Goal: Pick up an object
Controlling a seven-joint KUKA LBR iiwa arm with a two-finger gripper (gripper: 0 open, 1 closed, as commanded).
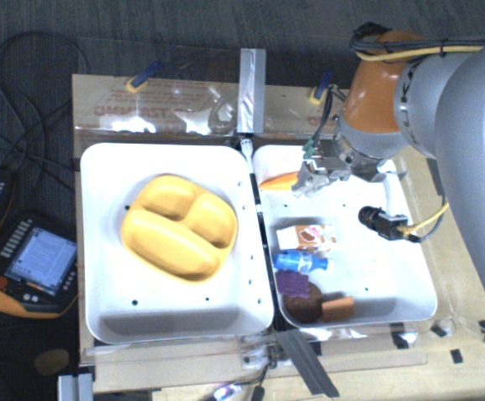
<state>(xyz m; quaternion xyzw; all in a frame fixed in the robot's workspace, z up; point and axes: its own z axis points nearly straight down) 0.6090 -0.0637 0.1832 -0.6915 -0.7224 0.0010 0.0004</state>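
Note:
My gripper (307,182) hangs over the back left part of the right bin (409,295), right beside an orange carrot-like piece (277,180) that lies against the bin's left wall. Nearer the front lie a small white and orange carton (306,237), a blue bottle (301,262), a purple bunch of grapes (291,284) and a brown sausage-like thing (319,307). A big yellow bread-shaped object (179,225) lies in the middle of the left bin (100,307). Nothing shows between the fingers.
The grey arm with its orange band (376,98) reaches in from the right over the right bin's back edge. Clear plastic sheeting (175,107) lies behind both bins. A handheld pendant (29,261) rests on the floor to the left.

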